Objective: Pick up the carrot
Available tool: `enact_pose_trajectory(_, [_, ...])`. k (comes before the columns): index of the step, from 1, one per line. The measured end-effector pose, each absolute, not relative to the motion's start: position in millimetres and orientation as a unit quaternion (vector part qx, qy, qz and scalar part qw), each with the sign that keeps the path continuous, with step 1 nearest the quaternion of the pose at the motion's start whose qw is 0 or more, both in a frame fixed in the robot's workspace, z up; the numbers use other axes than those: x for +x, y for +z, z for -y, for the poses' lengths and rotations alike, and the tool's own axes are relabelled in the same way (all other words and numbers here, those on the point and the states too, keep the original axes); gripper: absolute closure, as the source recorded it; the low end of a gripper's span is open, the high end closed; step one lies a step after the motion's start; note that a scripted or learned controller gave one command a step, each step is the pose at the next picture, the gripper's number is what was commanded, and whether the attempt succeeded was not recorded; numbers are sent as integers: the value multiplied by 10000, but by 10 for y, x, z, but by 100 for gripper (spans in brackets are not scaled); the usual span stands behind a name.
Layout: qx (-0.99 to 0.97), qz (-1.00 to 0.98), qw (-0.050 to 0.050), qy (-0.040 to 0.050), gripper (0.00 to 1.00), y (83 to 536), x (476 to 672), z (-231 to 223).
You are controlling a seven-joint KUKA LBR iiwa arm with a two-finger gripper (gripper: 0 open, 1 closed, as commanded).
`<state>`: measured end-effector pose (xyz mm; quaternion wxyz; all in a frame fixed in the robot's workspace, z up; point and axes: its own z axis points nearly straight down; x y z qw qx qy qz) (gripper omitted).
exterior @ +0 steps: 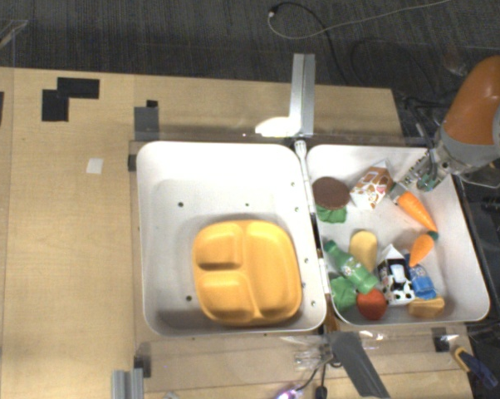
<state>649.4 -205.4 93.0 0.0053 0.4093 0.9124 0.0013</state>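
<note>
An orange carrot (418, 209) lies at a slant in the right bin (474, 260), near its far right wall. A second, shorter carrot (421, 248) with a green top lies just below it. My gripper (418, 179) hangs on the grey arm with the orange band (478, 98) that reaches in from the right. Its tip is right over the upper left end of the first carrot, touching it or nearly so. Both carrots look to rest on the bin floor.
The right bin also holds a small snack box (372, 187), a brown disc (330, 192), a yellow fruit (364, 246), green pieces (343, 289), a red tomato (371, 304) and a black-and-white carton (395, 277). A yellow divided tray (246, 270) sits in the left bin (167, 223).
</note>
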Motion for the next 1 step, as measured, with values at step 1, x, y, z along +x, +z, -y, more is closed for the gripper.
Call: enact_pose_trajectory(1, [4077, -9130, 104, 23, 100, 1068, 6525, 2048])
